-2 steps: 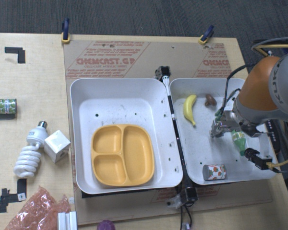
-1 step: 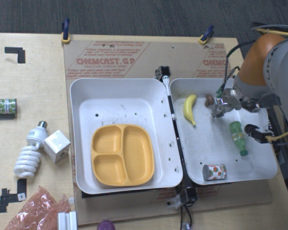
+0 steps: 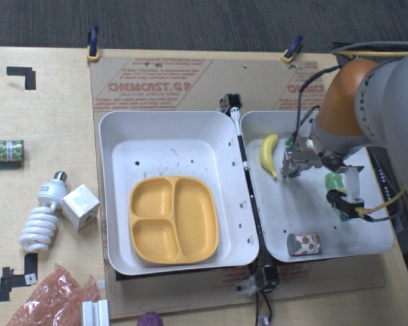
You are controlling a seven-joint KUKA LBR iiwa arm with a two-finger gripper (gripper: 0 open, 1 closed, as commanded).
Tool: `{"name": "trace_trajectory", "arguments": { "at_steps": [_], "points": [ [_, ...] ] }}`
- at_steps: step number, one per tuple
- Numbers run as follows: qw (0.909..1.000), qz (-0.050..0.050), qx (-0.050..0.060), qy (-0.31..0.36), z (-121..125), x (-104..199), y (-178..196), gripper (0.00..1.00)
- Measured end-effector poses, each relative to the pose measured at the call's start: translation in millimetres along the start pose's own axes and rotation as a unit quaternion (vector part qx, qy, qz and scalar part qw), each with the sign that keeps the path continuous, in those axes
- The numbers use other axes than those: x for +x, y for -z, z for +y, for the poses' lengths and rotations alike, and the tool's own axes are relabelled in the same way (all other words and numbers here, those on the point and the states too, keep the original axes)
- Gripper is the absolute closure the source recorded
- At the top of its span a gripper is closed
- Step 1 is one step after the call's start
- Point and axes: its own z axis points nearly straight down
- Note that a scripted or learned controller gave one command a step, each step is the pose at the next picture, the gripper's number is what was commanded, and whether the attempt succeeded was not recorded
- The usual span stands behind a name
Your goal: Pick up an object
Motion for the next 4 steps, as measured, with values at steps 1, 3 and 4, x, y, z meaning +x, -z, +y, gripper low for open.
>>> {"name": "trace_trajectory", "arguments": {
  "at_steps": [1,3,4],
  "points": [
    [1.0000,0.000,0.000,-0.002,-53,3,0,0.00],
    [1.0000,0.000,0.000,-0.002,-71,-6,0,0.00],
    [1.0000,0.001,0.007,-0.001,60,-35,-1,0.00]
  ]
}}
